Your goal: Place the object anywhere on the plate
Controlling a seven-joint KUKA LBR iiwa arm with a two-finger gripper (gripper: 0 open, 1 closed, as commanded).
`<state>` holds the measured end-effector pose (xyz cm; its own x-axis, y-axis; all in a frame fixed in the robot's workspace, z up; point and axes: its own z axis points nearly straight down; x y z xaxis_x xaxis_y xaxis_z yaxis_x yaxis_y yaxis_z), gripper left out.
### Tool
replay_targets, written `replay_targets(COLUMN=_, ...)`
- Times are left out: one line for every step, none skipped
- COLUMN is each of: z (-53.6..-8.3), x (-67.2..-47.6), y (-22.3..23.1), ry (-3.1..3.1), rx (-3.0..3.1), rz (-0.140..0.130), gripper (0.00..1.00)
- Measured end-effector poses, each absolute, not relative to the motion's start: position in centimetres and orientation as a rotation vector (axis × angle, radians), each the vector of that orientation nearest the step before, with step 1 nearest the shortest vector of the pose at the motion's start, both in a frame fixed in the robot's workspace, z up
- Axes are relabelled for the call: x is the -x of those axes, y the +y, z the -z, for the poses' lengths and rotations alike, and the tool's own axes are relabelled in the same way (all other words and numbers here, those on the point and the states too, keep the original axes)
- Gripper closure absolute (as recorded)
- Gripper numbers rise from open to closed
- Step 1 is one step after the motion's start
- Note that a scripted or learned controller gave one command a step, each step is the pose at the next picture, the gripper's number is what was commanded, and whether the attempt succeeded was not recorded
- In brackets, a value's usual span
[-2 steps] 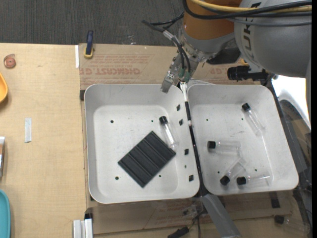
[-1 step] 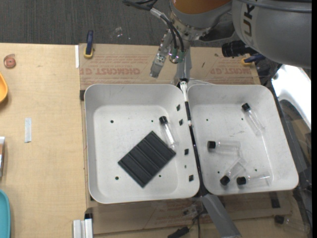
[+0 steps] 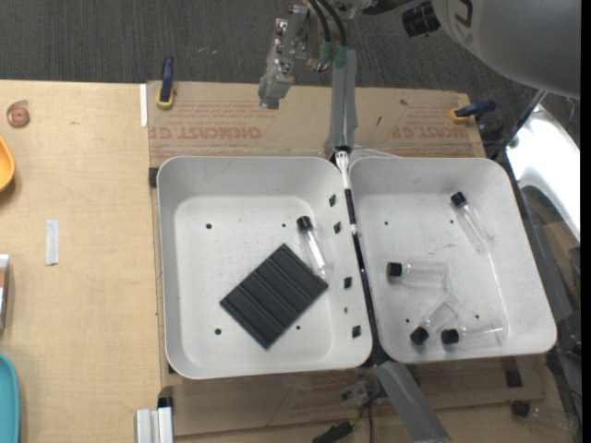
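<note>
Left bin (image 3: pixel 185 340): holds a dark ribbed rectangular plate (image 3: pixel 274 295), lying flat and turned at an angle in the bin's lower middle; a clear vial with a black cap (image 3: pixel 312 243) lies just beside the plate's upper right corner, cap end pointing away from the plate.
Right bin (image 3: pixel 522 247): touches the left bin along their shared rim; holds several more clear black-capped vials. One vial (image 3: pixel 469 218) lies near the upper right wall, one (image 3: pixel 416 272) near the middle, and two (image 3: pixel 436 326) lie close together by the lower wall.
Gripper (image 3: pixel 271 95): hangs above the cardboard sheet (image 3: pixel 212 127) beyond the left bin's far rim, well apart from the plate; nothing is seen between its fingers, and whether they are apart or together cannot be told.
Surface (image 3: pixel 74 155): pale wood, left of the left bin.
</note>
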<state>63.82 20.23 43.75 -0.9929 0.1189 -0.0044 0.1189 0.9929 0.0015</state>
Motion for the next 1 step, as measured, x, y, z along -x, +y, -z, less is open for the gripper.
replay_targets(z=-44.17, x=-65.70, y=22.78, ry=3.135, rx=0.131, rz=-0.001, gripper=1.00)
